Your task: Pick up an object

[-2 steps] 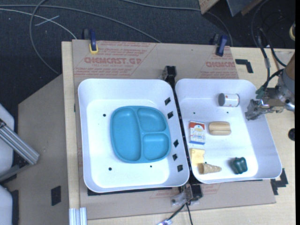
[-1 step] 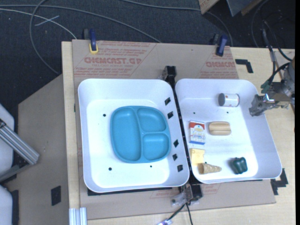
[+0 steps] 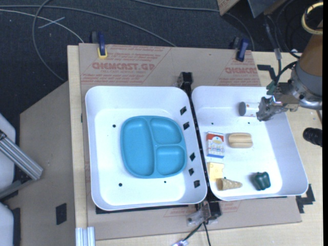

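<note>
Two white bins (image 3: 97,137); one blue divided plate (image 3: 152,146); one bread roll (image 3: 239,140); one small carton (image 3: 215,145); one cheese wedge (image 3: 228,184); one green pepper (image 3: 261,180); one tube (image 3: 247,108).

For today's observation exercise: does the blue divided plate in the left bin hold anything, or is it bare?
Bare. The blue divided plate lies flat in the left bin, with all three compartments showing plain blue.

My two white bins (image 3: 100,137) look like smooth, slightly glossy plastic, and the blue divided plate (image 3: 152,146) is matt plastic. The table (image 3: 154,63) under them looks like brown cardboard, printed red. My gripper (image 3: 267,108) is dull grey metal
</note>
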